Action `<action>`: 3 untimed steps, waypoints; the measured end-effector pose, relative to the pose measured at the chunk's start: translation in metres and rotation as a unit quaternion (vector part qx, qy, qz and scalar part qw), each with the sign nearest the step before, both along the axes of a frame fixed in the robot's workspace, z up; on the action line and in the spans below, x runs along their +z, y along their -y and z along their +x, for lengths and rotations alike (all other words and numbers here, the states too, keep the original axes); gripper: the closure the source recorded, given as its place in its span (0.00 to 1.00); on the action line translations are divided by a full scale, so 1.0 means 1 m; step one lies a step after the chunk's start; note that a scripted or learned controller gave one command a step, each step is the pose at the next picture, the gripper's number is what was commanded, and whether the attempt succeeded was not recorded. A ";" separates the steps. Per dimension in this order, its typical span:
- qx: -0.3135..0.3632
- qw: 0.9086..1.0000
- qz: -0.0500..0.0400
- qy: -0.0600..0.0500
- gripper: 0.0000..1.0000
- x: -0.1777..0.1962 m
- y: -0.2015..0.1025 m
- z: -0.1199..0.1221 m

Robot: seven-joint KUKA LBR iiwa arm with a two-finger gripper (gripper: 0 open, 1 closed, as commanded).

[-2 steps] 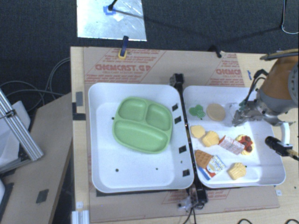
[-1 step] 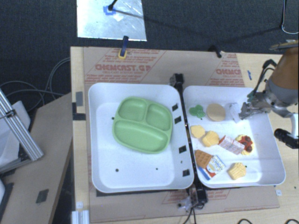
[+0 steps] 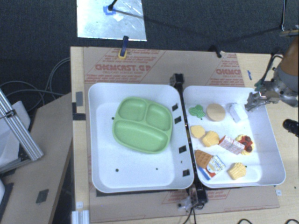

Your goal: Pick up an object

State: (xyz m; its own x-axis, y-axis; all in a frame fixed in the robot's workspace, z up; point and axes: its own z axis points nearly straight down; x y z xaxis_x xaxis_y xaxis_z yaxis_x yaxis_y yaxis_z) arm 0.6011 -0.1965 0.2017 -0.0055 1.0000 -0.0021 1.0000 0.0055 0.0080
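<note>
Two shallow white bins sit side by side on the bench, and nearest the camera, in the right bin (image 3: pixel 273 171), a yellow waffle-like piece (image 3: pixel 237 171) lies well below and a little left of the claw (image 3: pixel 252 101), with a small red-and-white packet (image 3: pixel 216 164) and an orange cracker-like piece (image 3: pixel 202 157) further left of it. A step further in, still below the claw, lie a red and yellow toy piece (image 3: pixel 245 143), a red-striped wrapper (image 3: pixel 231 144) touching it, and two yellow lumps (image 3: pixel 210 138) (image 3: pixel 198 131) off to the claw's lower left. Level with the claw and to its left sit a clear white wrapped piece (image 3: pixel 235 111), closest to it, then a tan round disc (image 3: pixel 216 112) and a green leafy toy (image 3: pixel 196 110). The claw itself hangs over the right bin's far right rim, low and near that rim; whether its fingers are apart or closed cannot be told, and nothing can be seen between them. Far to its left, the left bin (image 3: pixel 100 171) holds a green divided plate (image 3: pixel 141 125). Beyond both bins, up and left of the claw, a yellow and blue clamp (image 3: pixel 124 48) sits at the board's far edge below a shiny metal sheet (image 3: pixel 110 13).
</note>
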 end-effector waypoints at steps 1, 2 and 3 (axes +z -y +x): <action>0.000 1.000 0.000 -0.001 1.00 0.025 0.000 0.001; 0.002 1.000 0.002 -0.003 1.00 0.034 -0.049 -0.006; 0.002 1.000 0.002 -0.003 1.00 0.029 -0.095 -0.007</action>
State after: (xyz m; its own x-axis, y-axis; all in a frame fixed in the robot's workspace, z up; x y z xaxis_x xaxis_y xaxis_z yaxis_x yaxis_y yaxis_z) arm 0.5942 -0.1017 0.2305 -0.0092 1.0000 0.0013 1.0000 0.0092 0.0014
